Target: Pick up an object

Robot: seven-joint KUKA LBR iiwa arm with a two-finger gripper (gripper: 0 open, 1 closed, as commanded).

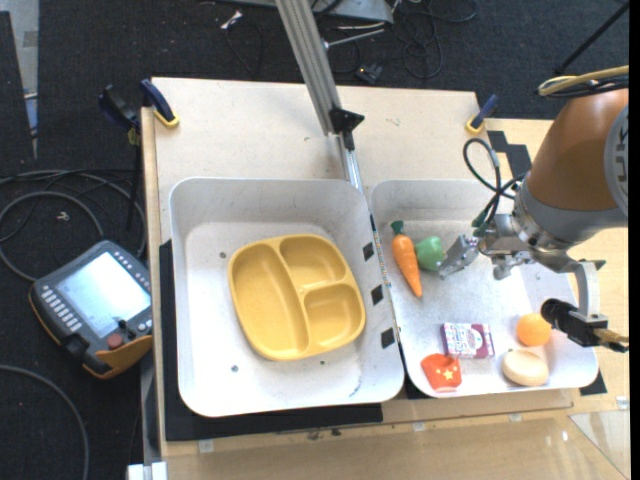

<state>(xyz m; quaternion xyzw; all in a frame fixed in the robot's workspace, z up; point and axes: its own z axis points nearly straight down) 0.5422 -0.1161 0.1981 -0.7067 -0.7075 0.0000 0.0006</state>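
The right bin point(478, 298) holds an orange carrot point(406, 265) with a green top, lying along the bin's left side. A green rounded object point(431, 251) sits just right of it. My gripper point(460, 258) hangs low over the bin, right beside the green object's right edge, with nothing visibly held. Toward the front lie a pink-purple box point(467, 340), a red object point(441, 371), an orange ball point(533, 330) and a cream rounded piece point(525, 367).
The left bin point(200, 268) carries a yellow divided plate point(297, 295). A slanted metal pole point(310, 48) ends at the bins' shared back corner. My arm's grey body point(575, 183) overhangs the right bin's far right. A teach pendant point(90, 308) lies off the bench, left.
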